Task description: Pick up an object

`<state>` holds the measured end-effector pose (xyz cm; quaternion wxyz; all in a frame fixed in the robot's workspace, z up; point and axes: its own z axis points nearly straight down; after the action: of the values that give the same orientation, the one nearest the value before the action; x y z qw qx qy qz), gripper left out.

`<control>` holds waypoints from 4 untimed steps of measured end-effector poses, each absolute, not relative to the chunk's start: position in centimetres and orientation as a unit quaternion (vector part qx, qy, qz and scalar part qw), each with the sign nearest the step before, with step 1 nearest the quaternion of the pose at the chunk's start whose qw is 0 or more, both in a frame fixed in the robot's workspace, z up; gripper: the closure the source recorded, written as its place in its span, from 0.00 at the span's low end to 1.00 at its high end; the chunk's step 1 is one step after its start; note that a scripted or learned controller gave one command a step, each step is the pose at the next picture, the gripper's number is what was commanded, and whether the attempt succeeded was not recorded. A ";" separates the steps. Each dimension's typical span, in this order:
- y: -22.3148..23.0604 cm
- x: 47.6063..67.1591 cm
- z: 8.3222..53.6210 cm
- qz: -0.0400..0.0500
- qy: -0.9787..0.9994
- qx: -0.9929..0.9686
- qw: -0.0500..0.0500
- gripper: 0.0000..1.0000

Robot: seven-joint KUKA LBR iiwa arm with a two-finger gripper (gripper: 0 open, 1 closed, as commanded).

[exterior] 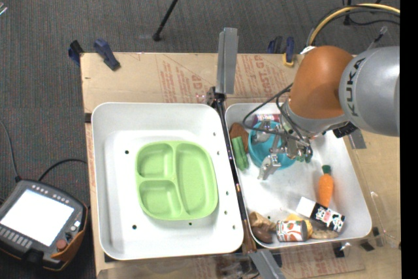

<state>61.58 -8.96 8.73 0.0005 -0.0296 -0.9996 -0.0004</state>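
Dark grey carpet surrounds a cardboard-topped bench, and we take the right bin as our landmark. Just left of it, touching along a shared edge, sits the left bin, which holds a light green divided plate. Far to the left of the right bin, down on the carpet, we see a handheld control screen. Behind the right bin a grey post stands upright on the bench, and blue clamps grip the cardboard's far edge.

Inside the right bin, a teal bowl lies in the far-left part, with a green stick-like piece just beside it along the left wall. An orange carrot with a green top lies toward the right wall. Along the near wall we see a small printed can, a black-and-white box and a brown lump in the near-left corner.

The arm reaches over the right bin's far side, and its gripper hangs at the near rim of the teal bowl. We cannot tell how its jaws stand or whether anything is held
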 end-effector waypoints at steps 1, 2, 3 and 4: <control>-8.9 60.9 9.4 -0.001 -0.999 -0.029 0.017 1.00; -15.1 60.4 8.5 -0.006 -0.989 -0.149 0.021 1.00; -15.5 61.2 8.7 -0.001 -0.989 -0.149 0.001 0.00; -7.8 60.4 8.8 -0.001 -0.991 -0.135 0.000 0.00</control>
<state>60.44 -7.79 8.82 -0.0004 -0.1353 -0.9908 -0.0015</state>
